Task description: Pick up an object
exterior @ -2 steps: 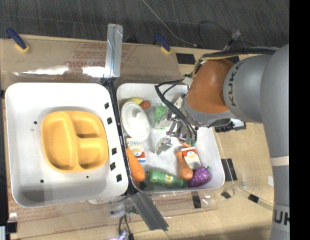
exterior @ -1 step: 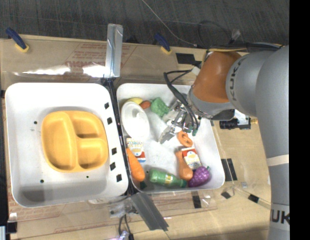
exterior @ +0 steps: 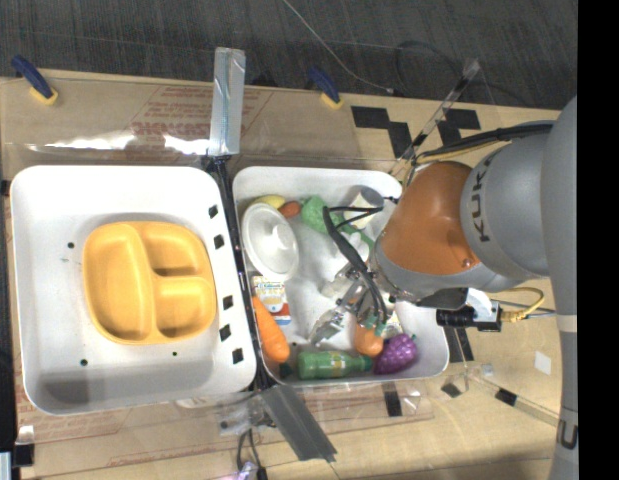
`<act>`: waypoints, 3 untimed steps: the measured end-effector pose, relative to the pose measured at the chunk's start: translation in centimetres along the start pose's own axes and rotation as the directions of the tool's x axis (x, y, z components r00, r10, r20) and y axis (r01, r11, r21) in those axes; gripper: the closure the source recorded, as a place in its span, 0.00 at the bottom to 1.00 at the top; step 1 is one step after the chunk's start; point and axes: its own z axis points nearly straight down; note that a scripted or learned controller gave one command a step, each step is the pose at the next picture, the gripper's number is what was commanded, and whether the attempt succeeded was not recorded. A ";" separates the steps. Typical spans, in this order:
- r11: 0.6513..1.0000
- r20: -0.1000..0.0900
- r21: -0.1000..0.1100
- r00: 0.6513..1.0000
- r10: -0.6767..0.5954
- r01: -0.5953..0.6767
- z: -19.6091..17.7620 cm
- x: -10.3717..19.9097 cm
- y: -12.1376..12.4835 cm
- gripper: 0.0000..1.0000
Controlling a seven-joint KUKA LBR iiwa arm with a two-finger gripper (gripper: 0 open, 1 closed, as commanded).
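**My arm down in the right bin, nothing grabbed that I can see**

So the biggest thing here is my grey arm with the orange band, coming in from the right and covering a good chunk of the right shallow white bin. Beside it is the left shallow white bin, which has a yellow plastic tray with divided compartments sitting roughly in its middle.

In the right bin, a small white bowl sits near the left wall, with a green leafy toy vegetable and a bit of yellow toy fruit just above it. Below the bowl there's a small printed carton, then an orange toy carrot along the left wall, a green bottle lying along the bottom edge, and a purple toy grape bunch in the bottom right corner, with a small orange toy fruit touching it.

My two-finger pincer hangs low in the middle of that bin, just above the bottle. It's a tangle of metal, so whether my fingers are apart or together, I can't tell.
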 end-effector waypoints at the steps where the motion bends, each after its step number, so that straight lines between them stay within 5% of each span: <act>1: 1.000 0.000 0.000 1.000 0.000 0.000 0.0 0.0 0.0 0.00; 2: 0.991 0.015 -0.004 0.991 -0.130 0.131 -0.3 -0.2 -4.3 0.00; 3: 0.999 0.002 -0.003 0.999 0.032 -0.032 -0.1 1.0 -3.2 0.00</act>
